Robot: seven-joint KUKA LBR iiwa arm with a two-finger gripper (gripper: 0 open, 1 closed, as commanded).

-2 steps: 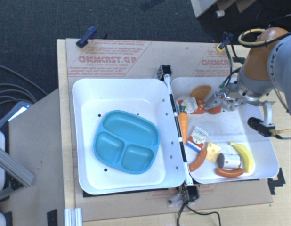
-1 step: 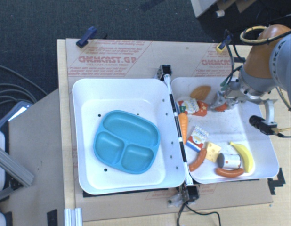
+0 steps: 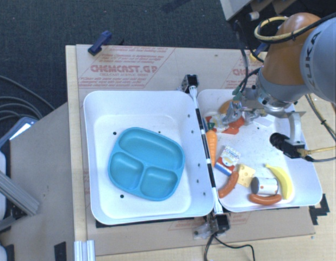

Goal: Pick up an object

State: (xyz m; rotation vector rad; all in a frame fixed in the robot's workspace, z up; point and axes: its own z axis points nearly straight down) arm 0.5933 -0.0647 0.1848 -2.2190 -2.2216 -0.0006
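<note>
At the near edge of the right bin (image 3: 312,192) a red sausage (image 3: 265,199) lies along the rim, with a small grey and white can (image 3: 266,186) just behind it and a banana (image 3: 282,180) curving at the can's right. To their left, a second sausage (image 3: 228,185) slants beside a yellow wedge of cheese (image 3: 244,175). A little farther back sits a small packet (image 3: 229,156), and a carrot (image 3: 211,144) lies along the divider between the bins. The left bin (image 3: 97,145) holds a blue divided plate (image 3: 146,163). At the far end of the right bin, the gripper (image 3: 235,111) hangs low over an orange-red piece (image 3: 233,127). Whether anything is held there cannot be told. The grey arm (image 3: 298,53) with its orange band reaches in from the right.
</note>
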